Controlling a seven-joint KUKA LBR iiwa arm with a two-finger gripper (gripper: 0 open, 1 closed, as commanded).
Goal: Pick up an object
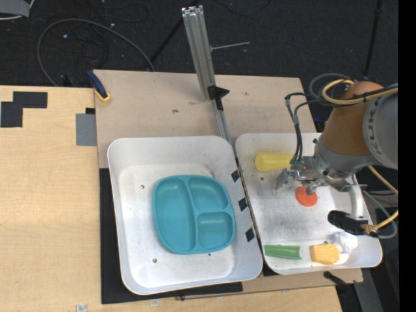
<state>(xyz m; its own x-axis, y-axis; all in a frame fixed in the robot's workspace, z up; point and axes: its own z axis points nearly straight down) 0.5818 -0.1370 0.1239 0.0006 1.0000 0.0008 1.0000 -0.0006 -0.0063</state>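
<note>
In the right bin (286,236) lie a yellow cylinder (272,162) near the back, a small red round object (307,197) in the middle, a green block (282,252) and a yellow-orange piece (325,254) along the front wall. My gripper (300,177) hangs low over the right bin, just right of the yellow cylinder and just above the red object. Nothing shows between its fingers. The arm reaches in from the right.
The left bin (130,239) holds a teal divided plate (193,213). A metal post (201,57) stands behind the bins. Pale wooden board (45,194) lies to the left of the bins.
</note>
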